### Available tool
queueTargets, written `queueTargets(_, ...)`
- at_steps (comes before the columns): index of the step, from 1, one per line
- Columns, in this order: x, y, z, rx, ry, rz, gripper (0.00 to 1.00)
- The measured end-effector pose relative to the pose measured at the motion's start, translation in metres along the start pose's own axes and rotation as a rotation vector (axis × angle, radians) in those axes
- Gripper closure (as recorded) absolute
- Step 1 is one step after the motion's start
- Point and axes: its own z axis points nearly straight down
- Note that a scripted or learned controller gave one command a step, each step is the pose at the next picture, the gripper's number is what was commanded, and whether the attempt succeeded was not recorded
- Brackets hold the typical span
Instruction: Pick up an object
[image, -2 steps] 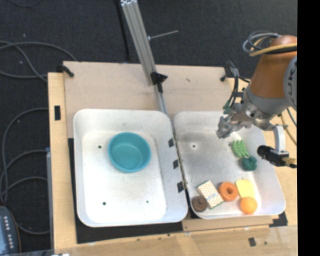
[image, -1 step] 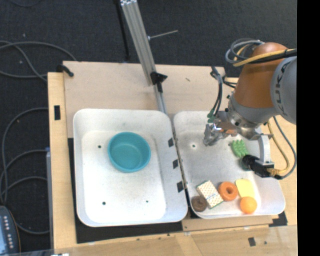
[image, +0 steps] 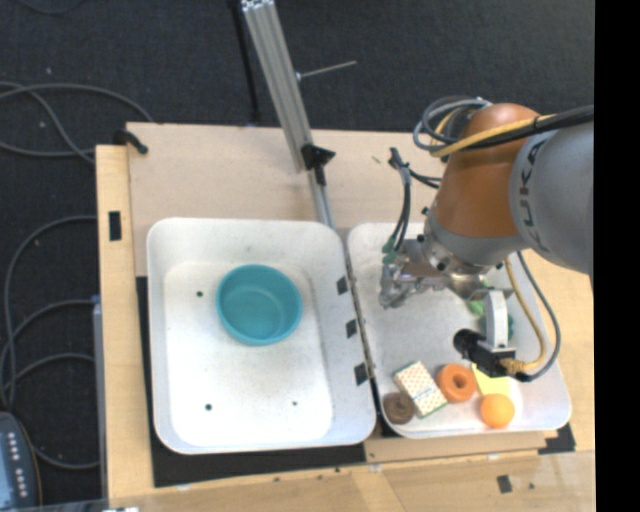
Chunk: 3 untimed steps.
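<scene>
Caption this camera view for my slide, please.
KUKA arm's gripper hovers over the right bin above clustered small objects; a teal bowl sits in the left bin.

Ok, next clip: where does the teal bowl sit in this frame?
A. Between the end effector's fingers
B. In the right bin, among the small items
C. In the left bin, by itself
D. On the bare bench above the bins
C: the teal bowl rests on the floor of the left bin, while the small items, such as the orange ball, cluster in the right bin.
</scene>
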Motion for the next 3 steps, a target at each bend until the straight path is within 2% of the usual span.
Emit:
queueTargets(2, 0.091, -0.027, 0.004, 0.001, 0.002, -0.001, 1.00)
queueTargets(3, 0.089, -0.026, 0.004, -0.001, 0.001, 0.004, 0.00)
